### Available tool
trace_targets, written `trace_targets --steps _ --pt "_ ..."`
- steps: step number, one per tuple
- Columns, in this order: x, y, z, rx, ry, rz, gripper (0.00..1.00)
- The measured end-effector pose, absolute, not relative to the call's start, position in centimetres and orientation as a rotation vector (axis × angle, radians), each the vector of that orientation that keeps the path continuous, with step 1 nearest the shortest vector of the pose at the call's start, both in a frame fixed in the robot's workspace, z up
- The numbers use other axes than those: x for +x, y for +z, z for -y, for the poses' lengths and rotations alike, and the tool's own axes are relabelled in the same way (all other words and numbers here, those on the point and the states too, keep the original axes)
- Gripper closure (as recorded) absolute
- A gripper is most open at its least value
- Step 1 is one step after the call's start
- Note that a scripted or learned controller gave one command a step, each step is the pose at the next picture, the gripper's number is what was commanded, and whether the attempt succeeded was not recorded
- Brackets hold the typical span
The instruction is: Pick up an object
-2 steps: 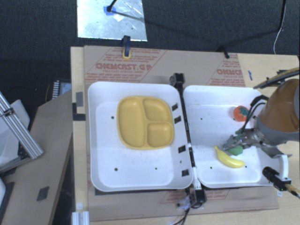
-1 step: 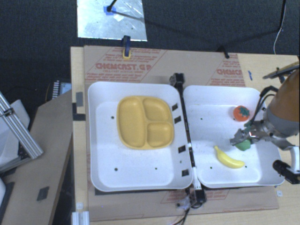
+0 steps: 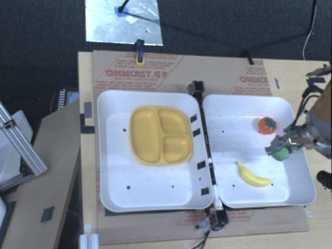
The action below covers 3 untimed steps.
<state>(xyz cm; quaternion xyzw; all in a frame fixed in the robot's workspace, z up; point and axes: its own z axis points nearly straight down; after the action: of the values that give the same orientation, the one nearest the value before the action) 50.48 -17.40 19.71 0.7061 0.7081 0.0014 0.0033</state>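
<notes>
A pale wooden desk carried a sheet of brown cardboard printed with red lettering, and on it two shallow white bins sat side by side, joined along a dark central strip. Beyond the desk lay dark carpet, where a shiny silver sheet was fixed with a scrap of blue tape, and a metal frame stood at the left edge. The left bin held a yellow divided plate with three compartments. The right bin held three things: a yellow banana lying toward the front, a small red-orange tomato-like fruit with a green top near the far right corner, and a small green ball by the right wall. The grey arm reached in from the right, and its pincer sat low over the green ball, touching or overlapping it; whether the pincer was clenched on the ball or released could not be told from this angle. The banana lay just in front of the pincer, and the red fruit just behind it.
</notes>
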Motion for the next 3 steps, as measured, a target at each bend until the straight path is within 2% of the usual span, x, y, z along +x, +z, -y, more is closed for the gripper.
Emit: trace_targets --steps 1,2,3 --pt "50.6 22.6 17.4 2.213 0.004 -2.223 1.0" --pt "51.4 22.0 12.9 2.211 0.004 -2.231 1.0" --pt "53.4 22.0 7.7 2.209 0.005 -2.233 1.0"
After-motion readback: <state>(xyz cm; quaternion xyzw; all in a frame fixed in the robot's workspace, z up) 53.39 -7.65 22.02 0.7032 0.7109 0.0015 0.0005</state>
